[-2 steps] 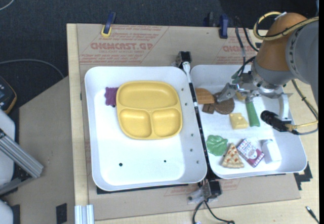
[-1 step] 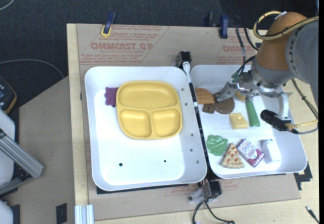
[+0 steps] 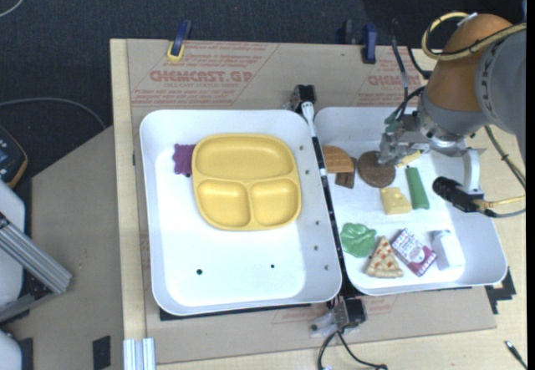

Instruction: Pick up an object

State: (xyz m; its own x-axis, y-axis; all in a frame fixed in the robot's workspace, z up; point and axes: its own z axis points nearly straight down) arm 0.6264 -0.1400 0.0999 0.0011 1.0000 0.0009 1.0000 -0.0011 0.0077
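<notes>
The right bin [image 3: 489, 255] holds several small toy foods. My gripper [image 3: 391, 156] hangs low over the bin's upper middle, right above the top edge of a brown round disc [image 3: 374, 172]. A brown waffle piece [image 3: 338, 160] lies just left of the disc. Below the gripper are a pale yellow block [image 3: 395, 200] and a green stick [image 3: 417, 189]. A green leafy piece [image 3: 358, 239], a pizza slice [image 3: 384, 259] and a red packet [image 3: 414, 250] lie along the near side. The wrist hides the gripper's tips.
The left bin [image 3: 155, 193] holds a yellow divided plate [image 3: 247, 180] with a purple item [image 3: 182, 159] at its left edge. A ridge [image 3: 322, 193] separates the two bins. The arm's orange band [image 3: 464, 68] rises at the right, with cables looping near it.
</notes>
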